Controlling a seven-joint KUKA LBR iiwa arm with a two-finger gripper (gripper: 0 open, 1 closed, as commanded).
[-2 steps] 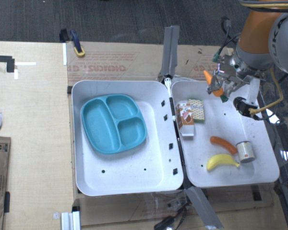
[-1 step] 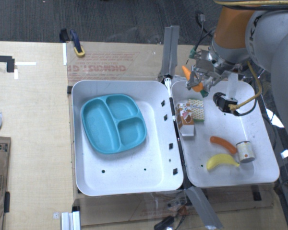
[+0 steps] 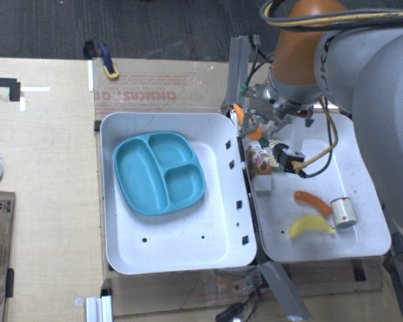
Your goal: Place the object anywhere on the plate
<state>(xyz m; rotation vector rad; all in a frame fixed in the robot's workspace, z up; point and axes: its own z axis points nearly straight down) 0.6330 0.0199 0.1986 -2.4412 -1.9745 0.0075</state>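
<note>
Hovering claw (image 3: 258, 127), snack packet (image 3: 260, 161) just below

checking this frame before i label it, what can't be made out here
- Gripper, camera view: the grey arm's wrist and cables cover it, so the state of the jaws cannot be told.
- Small printed box in the right white bin: its upper part sits under the gripper, and the print is too small to read.
- Whether the box is gripped: hidden by the wrist.
- Silver metal can: label too small.
- Grey arm: cut off by the right edge.
</note>
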